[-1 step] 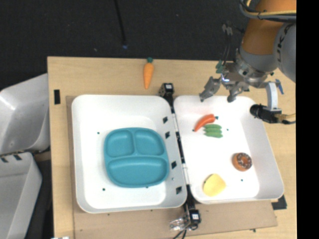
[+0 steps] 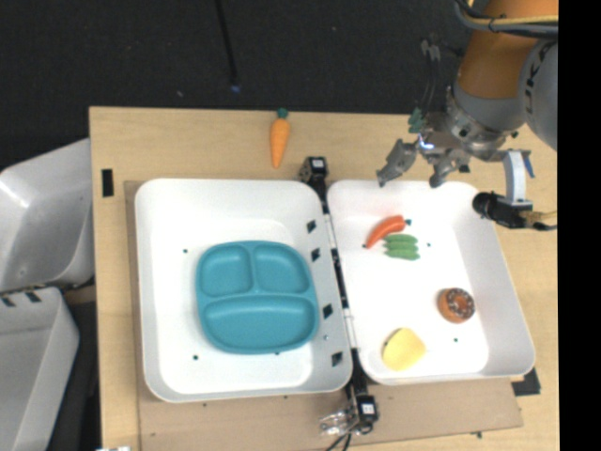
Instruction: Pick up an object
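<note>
The right bin (image 2: 488,280) holds a red chili pepper (image 2: 384,230), a green pea pod (image 2: 403,246), a brown donut (image 2: 455,304) and a yellow fruit (image 2: 403,349). My gripper (image 2: 416,168) hangs above the bin's far edge, up and to the right of the chili. Its two fingers are spread apart with nothing between them.
A blue divided plate (image 2: 255,296) lies in the left bin (image 2: 160,252). An orange carrot (image 2: 279,137) rests on the wooden bench behind the bins. A black clip (image 2: 314,168) sits at the far junction of the bins. White equipment (image 2: 38,224) stands at the left.
</note>
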Robot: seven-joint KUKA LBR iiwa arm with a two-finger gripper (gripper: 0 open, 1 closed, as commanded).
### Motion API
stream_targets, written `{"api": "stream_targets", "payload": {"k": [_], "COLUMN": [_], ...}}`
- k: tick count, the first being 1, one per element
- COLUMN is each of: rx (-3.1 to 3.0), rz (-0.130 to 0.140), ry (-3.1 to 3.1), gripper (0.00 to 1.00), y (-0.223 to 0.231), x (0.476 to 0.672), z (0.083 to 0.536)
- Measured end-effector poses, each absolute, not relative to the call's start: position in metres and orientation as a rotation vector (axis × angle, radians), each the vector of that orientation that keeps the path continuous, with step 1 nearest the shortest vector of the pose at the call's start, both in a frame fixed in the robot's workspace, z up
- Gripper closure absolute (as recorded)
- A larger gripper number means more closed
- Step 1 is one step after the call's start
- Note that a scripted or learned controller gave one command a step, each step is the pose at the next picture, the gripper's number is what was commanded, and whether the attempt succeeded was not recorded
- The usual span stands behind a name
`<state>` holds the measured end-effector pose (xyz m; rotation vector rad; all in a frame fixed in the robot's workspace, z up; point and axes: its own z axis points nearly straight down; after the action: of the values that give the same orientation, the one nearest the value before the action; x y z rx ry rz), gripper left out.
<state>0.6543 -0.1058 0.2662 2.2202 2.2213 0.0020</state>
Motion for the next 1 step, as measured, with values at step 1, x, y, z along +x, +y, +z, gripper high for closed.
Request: {"api": "stream_targets", "payload": {"k": [1], "rx": [2.223], "rz": [-0.006], "ry": [2.221], "gripper": [0.00], "y": [-0.1107], "x": [0.6542], "z": [0.2037]}}
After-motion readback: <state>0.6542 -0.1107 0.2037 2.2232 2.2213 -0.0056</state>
